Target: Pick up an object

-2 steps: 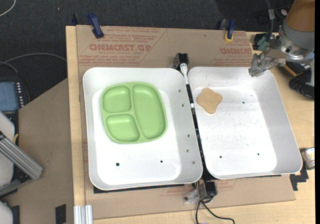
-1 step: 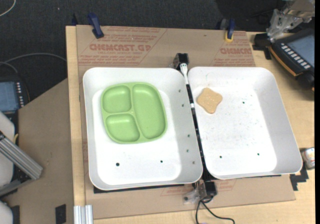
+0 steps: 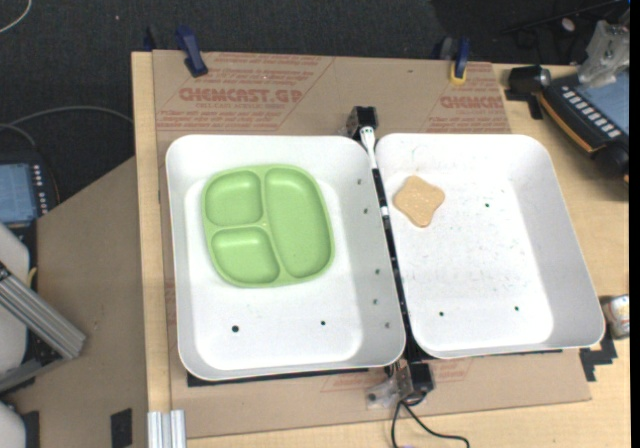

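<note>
A small tan, toast-like piece [image 3: 417, 200] lies in the right white bin [image 3: 520, 266], near its upper left corner and close to the wall shared with the other bin. A green plate with three compartments [image 3: 267, 225] rests flat in the left white bin [image 3: 290, 336], in its upper middle part.
Both bins sit side by side on a brown cardboard sheet [image 3: 250, 86] held by blue clamps [image 3: 190, 51] at the back edge. A black clip [image 3: 362, 122] sits where the bins meet at the back. Cables and dark equipment [image 3: 585, 111] lie at the far right.
</note>
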You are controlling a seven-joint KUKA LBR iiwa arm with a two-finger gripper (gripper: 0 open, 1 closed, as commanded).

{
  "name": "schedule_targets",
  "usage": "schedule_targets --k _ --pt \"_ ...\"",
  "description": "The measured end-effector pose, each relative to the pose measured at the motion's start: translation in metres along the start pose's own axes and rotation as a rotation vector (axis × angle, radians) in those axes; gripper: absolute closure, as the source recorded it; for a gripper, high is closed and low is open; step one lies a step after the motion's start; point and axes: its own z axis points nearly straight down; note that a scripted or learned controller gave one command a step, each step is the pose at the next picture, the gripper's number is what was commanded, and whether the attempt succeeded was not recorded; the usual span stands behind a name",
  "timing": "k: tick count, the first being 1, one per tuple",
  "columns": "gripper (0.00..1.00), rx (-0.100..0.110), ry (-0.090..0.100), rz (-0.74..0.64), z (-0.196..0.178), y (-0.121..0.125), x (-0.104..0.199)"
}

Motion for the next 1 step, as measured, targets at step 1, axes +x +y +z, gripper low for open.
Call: schedule_targets --k 1 --pt "1.0 0.027 0.005 -0.001 0.1121 -0.0205 0.0422"
